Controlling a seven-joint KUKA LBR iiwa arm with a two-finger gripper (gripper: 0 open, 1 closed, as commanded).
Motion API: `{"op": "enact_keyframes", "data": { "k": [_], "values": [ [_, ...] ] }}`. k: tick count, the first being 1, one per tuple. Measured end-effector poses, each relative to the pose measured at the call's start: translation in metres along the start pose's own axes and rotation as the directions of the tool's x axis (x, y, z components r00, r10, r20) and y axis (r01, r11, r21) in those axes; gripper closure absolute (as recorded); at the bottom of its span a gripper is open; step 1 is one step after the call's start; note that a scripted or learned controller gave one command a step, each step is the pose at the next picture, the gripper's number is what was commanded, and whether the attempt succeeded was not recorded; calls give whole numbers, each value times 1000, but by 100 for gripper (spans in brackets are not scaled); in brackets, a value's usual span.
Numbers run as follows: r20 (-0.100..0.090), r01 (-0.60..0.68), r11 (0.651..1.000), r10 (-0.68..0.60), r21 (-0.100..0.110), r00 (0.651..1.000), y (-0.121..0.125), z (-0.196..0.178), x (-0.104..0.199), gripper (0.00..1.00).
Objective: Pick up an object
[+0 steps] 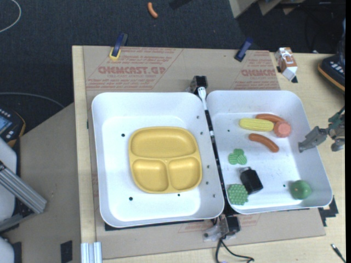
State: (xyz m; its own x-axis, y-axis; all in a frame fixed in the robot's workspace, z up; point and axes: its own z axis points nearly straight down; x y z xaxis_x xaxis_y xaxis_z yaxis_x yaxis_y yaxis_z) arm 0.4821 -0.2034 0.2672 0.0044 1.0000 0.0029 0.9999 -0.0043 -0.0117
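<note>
The gripper is seen at the right edge of the right bin, over its rim, with nothing between its fingers. Whether it is apart or together cannot be told, since it appears small and blurred. Little of the arm is seen beyond the gripper; it reaches in from the right, low and roughly level, pointing leftward toward the bin's contents.

All candidates for picking lie in the right bin. A yellow corn cob rests near the back, touching a sausage behind it and just beside a pink round piece. A second sausage lies just in front of these. A small green piece sits toward the left wall, a black block lies near the front, touching a green knobbly piece, and a green ball sits in the front right corner. A yellow divided plate lies in the left bin.

Several failures can be expected. The rim could be struck if the gripper is lowered where it now hangs. In the crowded cluster at the back, two items might be caught at once or one pushed aside. The rounded sausages and the ball could roll or slip out of a closing grip. The ball's corner position leaves little room beside the bin walls.
</note>
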Motion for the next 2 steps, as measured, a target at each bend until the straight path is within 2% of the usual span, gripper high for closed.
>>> {"op": "enact_keyframes", "data": {
  "k": [1,2],
  "values": [
    [4,4,1000,-4,-12,1000,2,-6,1,0],
    [0,3,1000,-3,-6,1000,3,38,-5,0]
  ]
}}
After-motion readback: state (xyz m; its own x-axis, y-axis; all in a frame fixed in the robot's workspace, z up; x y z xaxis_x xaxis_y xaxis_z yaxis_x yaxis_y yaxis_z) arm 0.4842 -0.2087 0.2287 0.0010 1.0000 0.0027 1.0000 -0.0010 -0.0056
